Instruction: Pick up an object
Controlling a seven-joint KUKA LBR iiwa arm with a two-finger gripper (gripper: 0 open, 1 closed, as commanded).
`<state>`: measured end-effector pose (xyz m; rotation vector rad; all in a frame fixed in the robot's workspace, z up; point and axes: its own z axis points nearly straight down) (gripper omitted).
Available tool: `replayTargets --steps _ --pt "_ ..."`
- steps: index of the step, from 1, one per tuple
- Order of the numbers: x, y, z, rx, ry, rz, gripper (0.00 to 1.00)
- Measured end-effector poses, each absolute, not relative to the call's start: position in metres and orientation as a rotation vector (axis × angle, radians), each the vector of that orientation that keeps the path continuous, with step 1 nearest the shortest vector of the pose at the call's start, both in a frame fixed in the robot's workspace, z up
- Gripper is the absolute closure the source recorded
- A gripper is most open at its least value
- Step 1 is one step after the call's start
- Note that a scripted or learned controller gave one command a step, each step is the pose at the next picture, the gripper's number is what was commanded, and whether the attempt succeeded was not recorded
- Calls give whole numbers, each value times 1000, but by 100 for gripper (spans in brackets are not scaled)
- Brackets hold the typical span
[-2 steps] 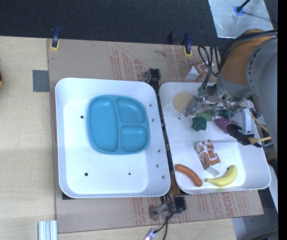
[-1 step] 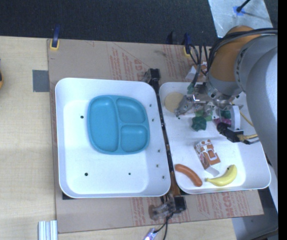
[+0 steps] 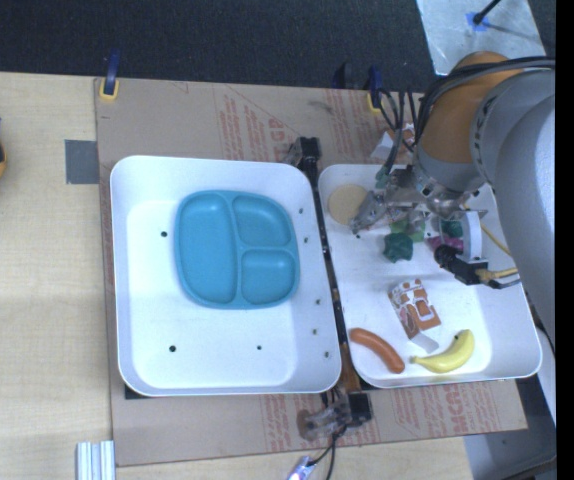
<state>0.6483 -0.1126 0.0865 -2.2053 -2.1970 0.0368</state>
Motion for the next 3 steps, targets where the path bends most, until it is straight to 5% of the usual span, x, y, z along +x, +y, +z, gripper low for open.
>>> replayTargets --steps 1,3 --pt "656 -109 92 -2214 -2222 6 0" --pt "630 -191 92 -2216 -2223 2 0"
